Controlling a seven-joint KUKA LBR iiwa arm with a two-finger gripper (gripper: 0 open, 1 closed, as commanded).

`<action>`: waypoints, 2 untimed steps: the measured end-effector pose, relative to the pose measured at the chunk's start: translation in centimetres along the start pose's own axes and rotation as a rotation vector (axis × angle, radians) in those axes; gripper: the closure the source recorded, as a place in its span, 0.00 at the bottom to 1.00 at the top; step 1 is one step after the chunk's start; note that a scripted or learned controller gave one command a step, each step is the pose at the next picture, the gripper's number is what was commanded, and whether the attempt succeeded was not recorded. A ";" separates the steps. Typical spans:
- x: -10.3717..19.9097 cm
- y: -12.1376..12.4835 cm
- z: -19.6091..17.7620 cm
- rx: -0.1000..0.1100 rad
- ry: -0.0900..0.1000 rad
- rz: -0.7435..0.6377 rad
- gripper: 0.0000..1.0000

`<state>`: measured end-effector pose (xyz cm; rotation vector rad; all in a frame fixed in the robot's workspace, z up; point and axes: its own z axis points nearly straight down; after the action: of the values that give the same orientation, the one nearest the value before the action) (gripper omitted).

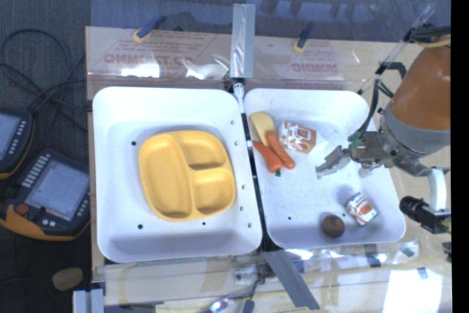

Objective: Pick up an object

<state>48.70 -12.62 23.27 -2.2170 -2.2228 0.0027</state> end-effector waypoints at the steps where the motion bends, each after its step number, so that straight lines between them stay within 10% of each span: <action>1: -2.6 10.5 5.5 0.000 0.000 0.107 0.00; 2: 0.9 13.2 11.6 -0.031 -0.001 0.137 0.00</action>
<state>61.85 -11.73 11.66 -2.3809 -2.0804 -0.0313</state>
